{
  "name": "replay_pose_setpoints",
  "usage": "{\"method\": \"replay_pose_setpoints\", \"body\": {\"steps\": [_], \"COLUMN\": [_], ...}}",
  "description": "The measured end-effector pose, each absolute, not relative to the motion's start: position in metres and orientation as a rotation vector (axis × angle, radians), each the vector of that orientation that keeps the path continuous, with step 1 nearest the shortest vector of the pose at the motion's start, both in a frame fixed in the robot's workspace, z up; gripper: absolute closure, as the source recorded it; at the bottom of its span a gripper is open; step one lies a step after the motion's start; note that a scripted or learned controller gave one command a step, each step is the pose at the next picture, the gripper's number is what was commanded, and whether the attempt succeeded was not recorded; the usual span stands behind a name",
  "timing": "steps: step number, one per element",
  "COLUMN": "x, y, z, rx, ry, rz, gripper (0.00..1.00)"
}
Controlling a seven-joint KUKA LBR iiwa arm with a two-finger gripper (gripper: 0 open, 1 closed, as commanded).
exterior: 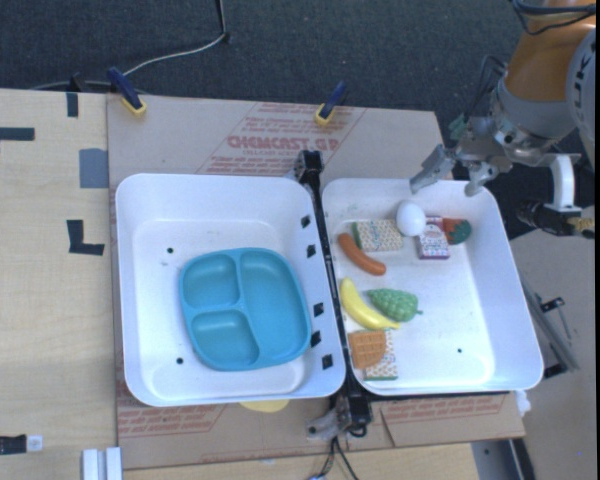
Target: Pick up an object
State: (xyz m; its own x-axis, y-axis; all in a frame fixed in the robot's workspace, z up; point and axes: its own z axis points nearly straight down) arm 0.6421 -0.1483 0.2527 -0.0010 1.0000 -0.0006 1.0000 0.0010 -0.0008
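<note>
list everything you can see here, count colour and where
bins: 2, white, side by side on the bench
divided plate: 1, blue, left bin
egg: 1, white, right bin, far side
hot dog: 1, orange, right bin
banana: 1, yellow, right bin
leafy vegetable: 1, green, touching the banana
waffle pieces: 2, tan, right bin, one far, one near
small carton: 1, red and white, beside the egg
clamps: 2, blue and yellow, cardboard's far edge
gripper: 1, grey, above the right bin's far edge, fingers apart

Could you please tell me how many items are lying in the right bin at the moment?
7: egg, waffle, hot dog, small box with a red-green item beside it, banana touching a green item, cracker near the front. None seem hidden.
</note>
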Motion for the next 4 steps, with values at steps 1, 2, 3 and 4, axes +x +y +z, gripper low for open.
{"method": "replay_pose_setpoints", "body": {"steps": [1, 2, 3, 4], "x": [0.645, 0.563, 0.626, 0.626], "y": [-0.096, -0.105, -0.098, -0.099], "z": [0.136, 0.089, 0.086, 0.096], "rx": [-2.216, -2.220, -2.222, -2.223], "ry": [-2.220, -2.221, -2.226, -2.227], "rz": [0.005, 0.000, -0.004, -0.003], "gripper": [0.00, 0.00, 0.00, 1.00]}}
